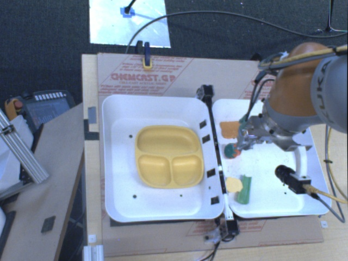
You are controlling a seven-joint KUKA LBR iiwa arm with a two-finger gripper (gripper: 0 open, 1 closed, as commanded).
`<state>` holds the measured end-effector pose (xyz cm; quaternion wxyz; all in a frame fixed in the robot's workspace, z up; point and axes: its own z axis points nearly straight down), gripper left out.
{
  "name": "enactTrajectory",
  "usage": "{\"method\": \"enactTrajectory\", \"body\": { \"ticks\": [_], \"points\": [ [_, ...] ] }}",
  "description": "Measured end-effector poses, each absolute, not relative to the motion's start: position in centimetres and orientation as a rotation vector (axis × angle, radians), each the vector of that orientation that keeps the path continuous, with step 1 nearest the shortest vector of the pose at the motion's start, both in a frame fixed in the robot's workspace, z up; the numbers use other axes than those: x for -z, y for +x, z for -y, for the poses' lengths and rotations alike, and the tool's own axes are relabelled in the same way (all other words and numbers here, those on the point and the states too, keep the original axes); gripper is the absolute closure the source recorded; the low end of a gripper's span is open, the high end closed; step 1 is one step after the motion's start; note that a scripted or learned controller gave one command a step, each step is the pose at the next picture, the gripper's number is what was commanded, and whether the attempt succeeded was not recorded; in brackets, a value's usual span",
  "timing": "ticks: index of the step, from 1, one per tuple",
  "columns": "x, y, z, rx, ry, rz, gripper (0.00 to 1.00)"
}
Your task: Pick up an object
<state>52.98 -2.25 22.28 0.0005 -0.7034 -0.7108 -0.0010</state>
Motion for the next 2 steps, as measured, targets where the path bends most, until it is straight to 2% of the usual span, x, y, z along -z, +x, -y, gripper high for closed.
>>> {"method": "enactTrajectory", "body": {
  "ticks": [2],
  "points": [
    [-21.8,55.5,-7.8,0.005,-2.213,2.232,1.00]
  ]
}}
